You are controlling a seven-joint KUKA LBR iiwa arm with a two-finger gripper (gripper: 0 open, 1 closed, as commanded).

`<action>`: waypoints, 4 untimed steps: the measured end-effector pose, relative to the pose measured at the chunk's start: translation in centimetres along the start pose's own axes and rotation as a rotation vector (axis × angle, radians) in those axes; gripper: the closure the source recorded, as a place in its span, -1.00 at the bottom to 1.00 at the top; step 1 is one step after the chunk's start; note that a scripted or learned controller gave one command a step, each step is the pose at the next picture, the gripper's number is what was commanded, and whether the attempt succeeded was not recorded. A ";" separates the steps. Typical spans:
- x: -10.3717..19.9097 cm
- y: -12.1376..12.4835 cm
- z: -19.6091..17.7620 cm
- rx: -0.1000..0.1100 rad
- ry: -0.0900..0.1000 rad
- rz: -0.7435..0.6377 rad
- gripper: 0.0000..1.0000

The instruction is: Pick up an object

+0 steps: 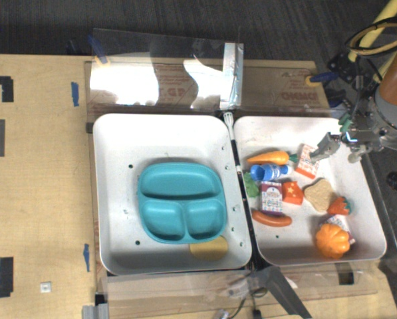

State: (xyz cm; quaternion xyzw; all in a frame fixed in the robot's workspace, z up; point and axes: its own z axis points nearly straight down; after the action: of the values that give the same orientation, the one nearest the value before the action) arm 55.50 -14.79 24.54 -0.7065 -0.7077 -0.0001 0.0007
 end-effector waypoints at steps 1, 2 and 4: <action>3.1 5.2 12.7 0.011 0.001 0.054 -1.00; 7.5 1.9 5.9 -0.002 0.001 0.210 -1.00; 5.0 4.4 14.6 -0.012 0.000 0.218 1.00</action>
State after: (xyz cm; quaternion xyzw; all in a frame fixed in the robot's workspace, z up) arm 59.86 -9.78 9.95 -0.7794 -0.6265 -0.0041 -0.0038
